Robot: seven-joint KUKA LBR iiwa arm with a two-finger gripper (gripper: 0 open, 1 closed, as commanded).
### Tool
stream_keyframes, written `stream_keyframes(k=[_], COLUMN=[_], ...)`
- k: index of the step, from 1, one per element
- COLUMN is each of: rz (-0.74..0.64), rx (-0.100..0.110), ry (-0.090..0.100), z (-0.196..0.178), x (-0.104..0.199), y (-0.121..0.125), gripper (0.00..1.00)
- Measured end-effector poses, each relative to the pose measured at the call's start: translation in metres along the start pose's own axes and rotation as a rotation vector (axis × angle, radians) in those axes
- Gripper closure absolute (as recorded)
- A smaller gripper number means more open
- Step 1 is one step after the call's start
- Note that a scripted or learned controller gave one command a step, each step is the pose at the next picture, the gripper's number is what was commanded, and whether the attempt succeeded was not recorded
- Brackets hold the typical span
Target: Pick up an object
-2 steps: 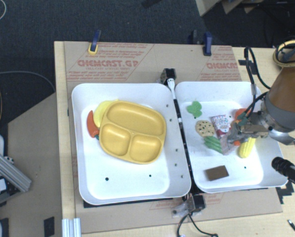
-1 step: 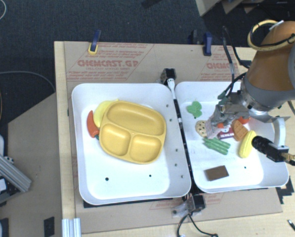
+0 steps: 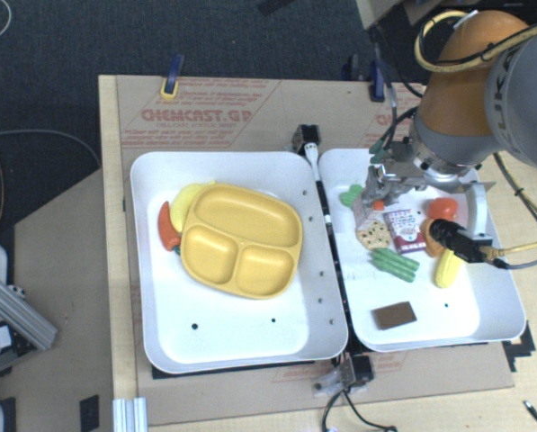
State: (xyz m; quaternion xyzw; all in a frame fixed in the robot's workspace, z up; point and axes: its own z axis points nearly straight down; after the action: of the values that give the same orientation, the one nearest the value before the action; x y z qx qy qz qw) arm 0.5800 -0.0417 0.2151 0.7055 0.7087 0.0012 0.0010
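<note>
- several small toy foods lie in the right shallow white bin (image 3: 484, 327), under the two-finger gripper (image 3: 377, 190), which hangs over the bin's upper left part.
- whether it grips anything cannot be told from here.
- nearest lies the tan square cracker (image 3: 371, 234), just below the tool, beside the red-and-white packet (image 3: 403, 229).
- the green ridged pod (image 3: 394, 264) lies farther down, long axis slanting down to the right.

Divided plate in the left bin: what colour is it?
Yellow; the divided plate shows best in the camera view.
</note>
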Motion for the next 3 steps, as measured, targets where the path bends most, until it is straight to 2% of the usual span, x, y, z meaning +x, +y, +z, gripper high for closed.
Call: stream_keyframes(k=[1,2,3], rz=[0.001,0.005,0.003], rx=[0.0,-0.001,0.007], ry=[0.0,-0.001,0.0], z=[-0.001,-0.018,0.001], x=[0.022,0.008,0.013], y=[0.017,0.02,0.02], gripper=[1.0,1.0,1.0])
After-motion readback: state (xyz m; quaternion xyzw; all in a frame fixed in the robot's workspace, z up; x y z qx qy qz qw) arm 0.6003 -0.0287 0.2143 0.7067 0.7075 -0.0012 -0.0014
